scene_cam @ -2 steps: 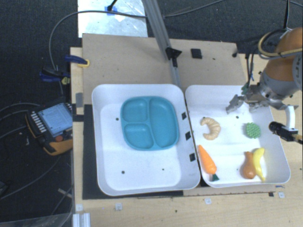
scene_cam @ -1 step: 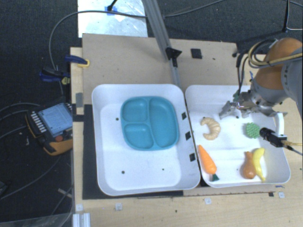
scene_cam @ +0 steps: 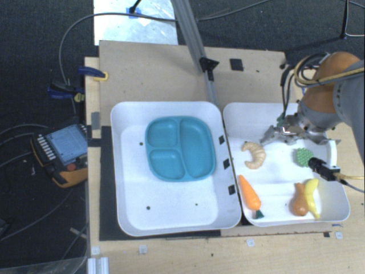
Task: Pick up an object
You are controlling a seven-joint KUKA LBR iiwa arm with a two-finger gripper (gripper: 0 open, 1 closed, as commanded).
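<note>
We see the gripper [scene_cam: 278, 131] low over the right bin [scene_cam: 342, 210], at about 12 o'clock of that bin's floor, with nothing between its fingers; we cannot tell how wide it stands.

The nearest candidate is the croissant [scene_cam: 254, 154], lying just beside the gripper at its 7 o'clock, clear of the other items. We judge it a light toy piece, probably stiff plastic with a smooth curved skin, so it may slip. We would take hold across its thick middle, jaws set square to the curve, not at the tapered ends.

Around it: the carrot [scene_cam: 249, 194] lies at 6 o'clock of the croissant, close to the left wall of the bin. The green studded piece [scene_cam: 304, 156] sits at 3 o'clock. The banana [scene_cam: 312, 196] touches a brown pear-like piece [scene_cam: 299, 201] at 4 o'clock, near the bin's front corner. The left bin [scene_cam: 131, 210] holds a blue divided plate [scene_cam: 180, 148].

The dividing wall, close at the croissant's 9 o'clock, leaves limited finger room there.
</note>
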